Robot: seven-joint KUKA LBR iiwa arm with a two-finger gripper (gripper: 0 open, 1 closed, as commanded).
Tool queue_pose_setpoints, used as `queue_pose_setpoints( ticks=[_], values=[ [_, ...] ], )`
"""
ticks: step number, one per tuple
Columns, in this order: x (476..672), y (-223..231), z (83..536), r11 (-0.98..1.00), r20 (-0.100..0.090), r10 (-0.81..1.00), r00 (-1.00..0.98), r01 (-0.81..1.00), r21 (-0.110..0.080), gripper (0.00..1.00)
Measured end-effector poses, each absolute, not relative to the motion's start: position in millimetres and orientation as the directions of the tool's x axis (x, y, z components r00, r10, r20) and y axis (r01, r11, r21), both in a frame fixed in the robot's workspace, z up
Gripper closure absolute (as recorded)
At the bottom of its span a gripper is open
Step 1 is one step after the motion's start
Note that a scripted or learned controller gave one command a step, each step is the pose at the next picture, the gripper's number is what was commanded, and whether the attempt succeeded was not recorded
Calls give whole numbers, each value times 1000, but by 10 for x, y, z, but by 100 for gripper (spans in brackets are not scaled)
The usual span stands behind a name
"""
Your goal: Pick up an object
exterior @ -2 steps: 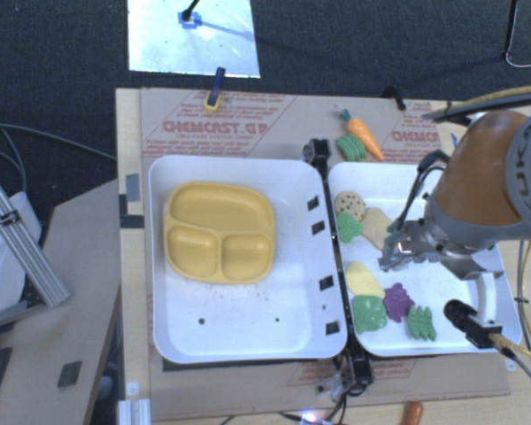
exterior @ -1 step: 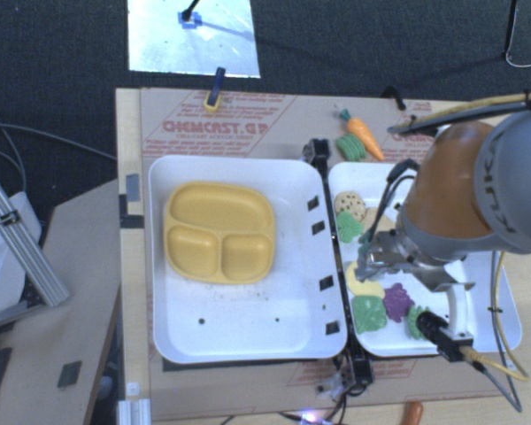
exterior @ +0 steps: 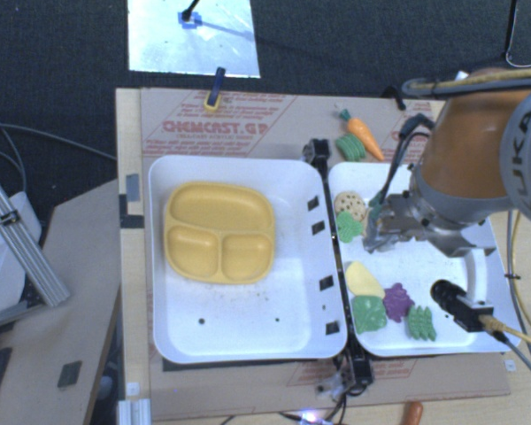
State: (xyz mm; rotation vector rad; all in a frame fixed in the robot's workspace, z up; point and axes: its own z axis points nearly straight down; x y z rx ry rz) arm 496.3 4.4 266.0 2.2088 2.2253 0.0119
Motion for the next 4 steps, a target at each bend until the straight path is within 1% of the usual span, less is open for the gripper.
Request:
queue_pose_setpoints(
  ticks=[1,2,3,4],
  values=[
    [4868,-295,2521,-2,-1,1000,2,1000,2,100],
    [4855,400,1883,10,3,1000,-10,1000,-5,100],
    [4846,1211,1258,12,3,1000,-12,1000,-6,100],
    [5368,1559,856,3,-3,1000,-3,1000,3,100]
  ],
)
